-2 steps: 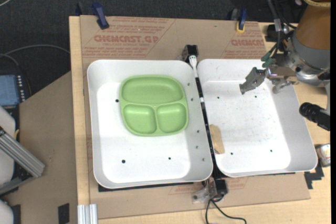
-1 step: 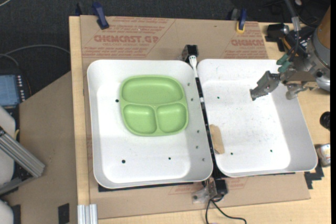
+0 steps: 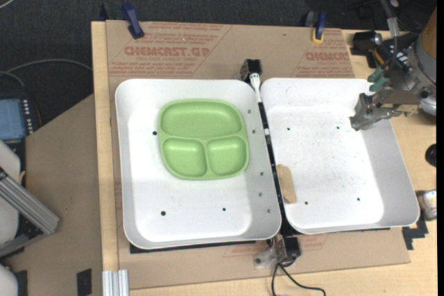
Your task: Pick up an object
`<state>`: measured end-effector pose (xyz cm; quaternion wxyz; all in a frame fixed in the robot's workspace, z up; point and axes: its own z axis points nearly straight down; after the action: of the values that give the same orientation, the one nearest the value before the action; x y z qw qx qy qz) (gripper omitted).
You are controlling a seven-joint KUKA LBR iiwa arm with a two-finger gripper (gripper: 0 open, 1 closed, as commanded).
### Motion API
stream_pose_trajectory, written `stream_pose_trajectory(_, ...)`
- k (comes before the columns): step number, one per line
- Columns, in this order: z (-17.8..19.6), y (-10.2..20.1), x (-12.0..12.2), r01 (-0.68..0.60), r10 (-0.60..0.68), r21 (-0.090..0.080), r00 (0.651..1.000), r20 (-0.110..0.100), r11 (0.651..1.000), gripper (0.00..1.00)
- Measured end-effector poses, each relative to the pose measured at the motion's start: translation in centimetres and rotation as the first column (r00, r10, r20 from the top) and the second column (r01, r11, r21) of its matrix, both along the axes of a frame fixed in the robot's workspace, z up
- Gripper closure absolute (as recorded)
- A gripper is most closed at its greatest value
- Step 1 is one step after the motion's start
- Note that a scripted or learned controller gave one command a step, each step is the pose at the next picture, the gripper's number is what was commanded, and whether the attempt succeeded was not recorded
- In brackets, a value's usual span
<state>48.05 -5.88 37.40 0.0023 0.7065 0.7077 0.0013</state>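
A light green divided plate (image 3: 203, 138) with three compartments lies flat in the left bin (image 3: 139, 208), in its upper middle. A small tan flat piece (image 3: 286, 184) lies at the left edge of the right bin (image 3: 347, 208), close to the divider between the bins. My gripper (image 3: 361, 118) hangs over the upper right part of the right bin, near its right wall, far from both the plate and the tan piece. I see nothing held in it.
Both white bins sit side by side on a brown board (image 3: 208, 45) held by blue clamps (image 3: 132, 21) at the back. Cables and arm hardware (image 3: 399, 59) crowd the right side beyond the right bin. Dark specks dot the right bin's floor.
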Motion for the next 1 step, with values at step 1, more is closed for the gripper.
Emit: stream_pose_trajectory(1,-2.97,4.1,1.45,-0.002,0.002,0.003,1.0,-0.009,1.0,1.0)
